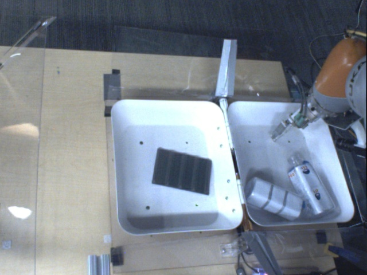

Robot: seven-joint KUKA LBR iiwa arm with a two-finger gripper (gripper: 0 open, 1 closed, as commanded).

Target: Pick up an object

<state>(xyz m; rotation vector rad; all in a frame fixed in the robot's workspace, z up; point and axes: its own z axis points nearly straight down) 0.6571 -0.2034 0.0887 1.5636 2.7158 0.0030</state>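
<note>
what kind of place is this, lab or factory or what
Most likely a robotics lab set up for grasping trials. A grey arm with an orange band reaches over two white bins on a wooden bench, and loose cables trail beside the arm.

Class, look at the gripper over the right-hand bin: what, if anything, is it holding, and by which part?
Nothing is held. The gripper hangs above the right bin's bare floor, apart from the grey roll and the bottle.
</note>
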